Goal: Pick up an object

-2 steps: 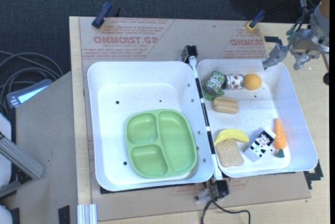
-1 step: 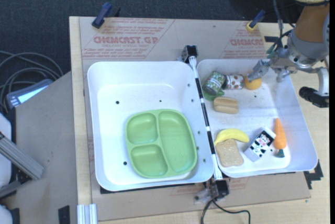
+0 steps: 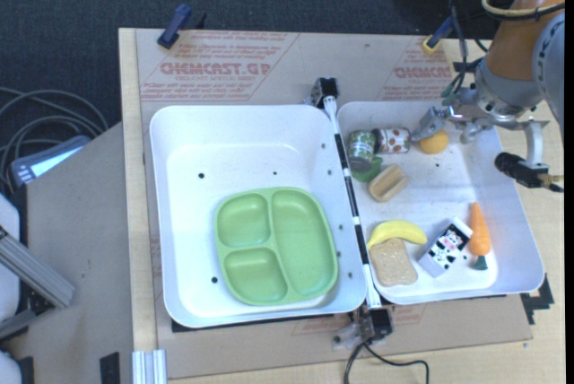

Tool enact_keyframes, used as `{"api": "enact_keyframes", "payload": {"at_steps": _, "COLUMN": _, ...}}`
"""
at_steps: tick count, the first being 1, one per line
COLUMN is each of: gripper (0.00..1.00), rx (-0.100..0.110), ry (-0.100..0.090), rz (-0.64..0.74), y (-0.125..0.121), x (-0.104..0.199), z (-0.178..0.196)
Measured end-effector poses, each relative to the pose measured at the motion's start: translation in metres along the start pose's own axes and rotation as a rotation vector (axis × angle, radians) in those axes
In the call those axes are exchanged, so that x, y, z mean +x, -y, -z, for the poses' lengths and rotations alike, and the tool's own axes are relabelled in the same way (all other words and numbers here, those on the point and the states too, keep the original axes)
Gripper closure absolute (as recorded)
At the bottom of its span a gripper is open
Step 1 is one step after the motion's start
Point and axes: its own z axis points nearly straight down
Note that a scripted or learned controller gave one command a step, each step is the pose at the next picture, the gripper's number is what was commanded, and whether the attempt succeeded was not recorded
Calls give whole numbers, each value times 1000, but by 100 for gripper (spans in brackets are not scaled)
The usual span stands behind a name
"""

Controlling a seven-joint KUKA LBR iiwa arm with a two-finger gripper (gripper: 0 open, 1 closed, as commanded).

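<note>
Two white bins side by side on the bench (image 3: 134,194). Using the green tray as the landmark.

Green tray (image 3: 274,245), three compartments, lies flat in the left bin (image 3: 179,149), toward its near right part. Nothing in its compartments.

Right bin (image 3: 520,239) sits right of the tray, past the divider where the two bin rims meet. Contents, placed from the tray:
- Banana (image 3: 397,232): just right of the tray, across the divider.
- Slice of bread (image 3: 394,263): right of the tray's near edge, touching the banana from below.
- Black-and-white box (image 3: 447,248): further right, beside the bread.
- Carrot (image 3: 480,234): further right again, touching or nearly touching the box.
- Tan bread roll (image 3: 387,183): up and right of the tray.
- Green can (image 3: 362,149) and a small red-and-white jar (image 3: 392,140): beyond the roll, near the bin's far wall, lying next to each other.
- Small orange (image 3: 434,142): farthest from the tray, in the bin's far part, right of the jar.

Arm comes in from the right, orange band visible above the wrist. Claw (image 3: 439,124) is low over the far part of the right bin, directly at the orange, fingers on either side of its top. Cannot tell whether the fingers are pressing it or just around it; the orange looks to be resting on the bin floor.

Blue clamp (image 3: 173,26) on the bench's far edge, well beyond the tray.
</note>
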Motion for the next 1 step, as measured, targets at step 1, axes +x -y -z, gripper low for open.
{"api": "enact_keyframes", "payload": {"at_steps": 1, "gripper": 100, "rx": -1, "ry": 1, "rz": 0, "y": 0, "x": 0, "z": 10}}
